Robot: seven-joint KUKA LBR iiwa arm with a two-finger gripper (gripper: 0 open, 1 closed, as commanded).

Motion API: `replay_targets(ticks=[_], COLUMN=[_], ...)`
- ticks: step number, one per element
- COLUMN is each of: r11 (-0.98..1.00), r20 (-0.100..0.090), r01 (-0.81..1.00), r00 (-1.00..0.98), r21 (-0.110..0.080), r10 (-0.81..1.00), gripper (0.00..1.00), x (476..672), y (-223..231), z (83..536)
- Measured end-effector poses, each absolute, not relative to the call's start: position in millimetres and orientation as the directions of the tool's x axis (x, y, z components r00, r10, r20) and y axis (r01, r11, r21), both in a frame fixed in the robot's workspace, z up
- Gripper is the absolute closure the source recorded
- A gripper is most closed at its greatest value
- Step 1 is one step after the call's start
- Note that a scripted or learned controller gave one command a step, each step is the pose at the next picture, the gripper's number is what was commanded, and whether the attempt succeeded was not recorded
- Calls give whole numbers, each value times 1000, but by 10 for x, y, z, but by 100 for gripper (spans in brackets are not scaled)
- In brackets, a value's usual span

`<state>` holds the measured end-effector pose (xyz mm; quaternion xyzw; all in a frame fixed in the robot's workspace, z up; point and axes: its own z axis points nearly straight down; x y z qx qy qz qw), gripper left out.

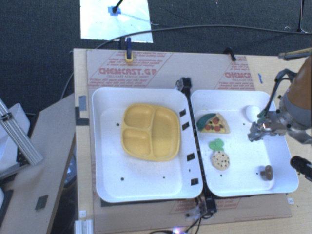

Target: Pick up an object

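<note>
My gripper (254,134) (fingers' spacing I cannot tell) hovers near the white ball (252,112), probably light, slippery; I'd pinch its middle.

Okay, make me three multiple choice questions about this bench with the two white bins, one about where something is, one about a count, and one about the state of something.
1. Where is the yellow divided plate?
A. in the left bin
B. in the right bin
C. on the floor

2. How many compartments does the plate have?
A. two
B. three
C. five

3. How does the pizza slice toy lie?
A. held up in the air
B. flat on the right bin floor, apart from the gripper
C. stacked on the plate

Answers: 1 A, the plate sits in the left bin. 2 B, two small sections and one large one. 3 B, it lies flat left of the gripper with bare bin floor between.
</note>
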<state>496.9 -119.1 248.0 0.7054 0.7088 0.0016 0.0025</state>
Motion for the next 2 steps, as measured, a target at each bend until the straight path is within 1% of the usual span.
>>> replay_targets(ticks=[1, 2], r11=[10, 9], r20=[1, 1], r01=[1000, 1000], r00=[-10, -9], r21=[4, 3], r10=[1000, 1000], gripper=[100, 100], x=[5059, 5271], y=[-675, -255], z=[2529, 2476])
